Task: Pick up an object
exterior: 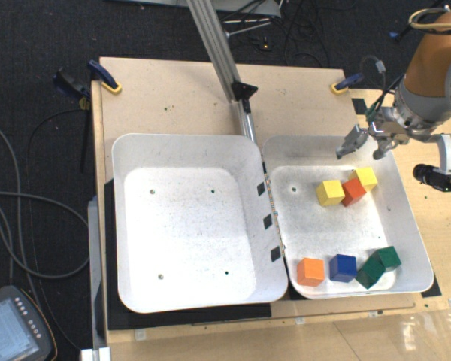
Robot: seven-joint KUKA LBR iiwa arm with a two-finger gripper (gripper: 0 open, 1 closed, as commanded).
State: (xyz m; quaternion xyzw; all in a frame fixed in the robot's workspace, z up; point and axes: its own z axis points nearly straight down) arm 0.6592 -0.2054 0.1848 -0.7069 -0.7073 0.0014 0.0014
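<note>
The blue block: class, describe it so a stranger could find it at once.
Look in the right-hand white bin, along its near edge, where four blocks sit in a row. The blue block is second from the left, between an orange block and two green blocks; it is the sole blue one.

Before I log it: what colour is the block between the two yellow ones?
Red-orange block, camera view.

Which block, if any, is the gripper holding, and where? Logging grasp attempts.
None: the gripper hangs open above the right bin's far edge, nothing between its fingers.
</note>
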